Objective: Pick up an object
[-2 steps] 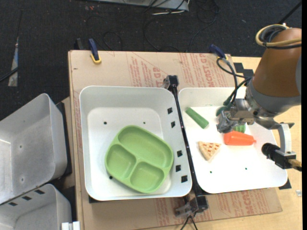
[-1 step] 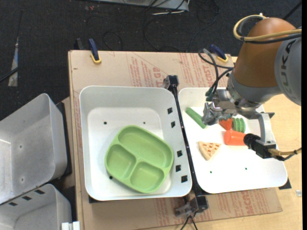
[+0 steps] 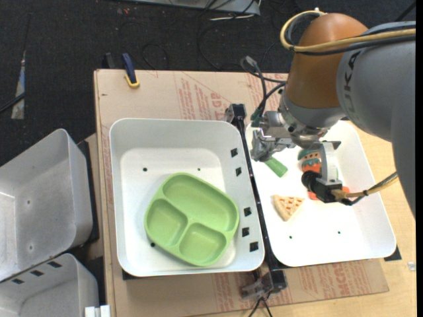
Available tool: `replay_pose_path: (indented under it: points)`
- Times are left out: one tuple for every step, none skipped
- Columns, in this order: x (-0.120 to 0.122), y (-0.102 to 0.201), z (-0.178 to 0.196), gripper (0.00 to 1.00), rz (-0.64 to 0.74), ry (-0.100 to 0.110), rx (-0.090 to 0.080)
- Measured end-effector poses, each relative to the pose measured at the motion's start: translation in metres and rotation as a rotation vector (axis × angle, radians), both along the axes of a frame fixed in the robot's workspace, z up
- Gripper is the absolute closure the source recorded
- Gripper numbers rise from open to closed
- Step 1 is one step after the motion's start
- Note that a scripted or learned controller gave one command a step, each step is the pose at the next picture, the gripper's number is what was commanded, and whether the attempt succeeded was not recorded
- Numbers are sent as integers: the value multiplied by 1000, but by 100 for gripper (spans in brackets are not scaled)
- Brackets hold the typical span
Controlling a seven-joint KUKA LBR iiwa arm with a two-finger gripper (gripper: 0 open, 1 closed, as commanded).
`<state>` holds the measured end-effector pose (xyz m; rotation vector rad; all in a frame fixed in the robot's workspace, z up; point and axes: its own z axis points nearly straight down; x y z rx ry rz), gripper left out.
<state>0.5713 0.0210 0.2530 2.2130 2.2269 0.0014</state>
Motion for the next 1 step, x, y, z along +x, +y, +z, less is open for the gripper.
replay_pose_path:
  points:
    - [25, 55, -4, 100, 2, -1, 2]
